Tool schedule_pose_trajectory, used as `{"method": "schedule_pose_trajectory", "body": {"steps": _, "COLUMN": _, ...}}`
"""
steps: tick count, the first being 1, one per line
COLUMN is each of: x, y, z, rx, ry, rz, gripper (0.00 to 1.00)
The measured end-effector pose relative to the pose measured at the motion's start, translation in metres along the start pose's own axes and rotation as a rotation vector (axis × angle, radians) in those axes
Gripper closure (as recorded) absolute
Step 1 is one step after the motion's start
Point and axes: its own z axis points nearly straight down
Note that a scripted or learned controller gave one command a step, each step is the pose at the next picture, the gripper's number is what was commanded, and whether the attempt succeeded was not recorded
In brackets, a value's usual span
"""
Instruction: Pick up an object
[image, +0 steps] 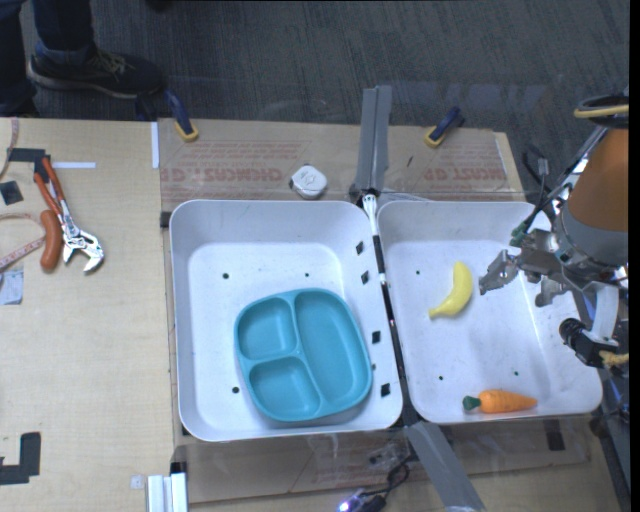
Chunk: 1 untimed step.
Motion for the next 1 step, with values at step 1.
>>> {"method": "schedule_pose_trajectory", "body": {"steps": 1, "x": 0.0100, "y": 0.0465, "z": 0.0900, "rx": -0.003, "ry": 0.000, "rz": -0.337, "gripper": 0.00}}
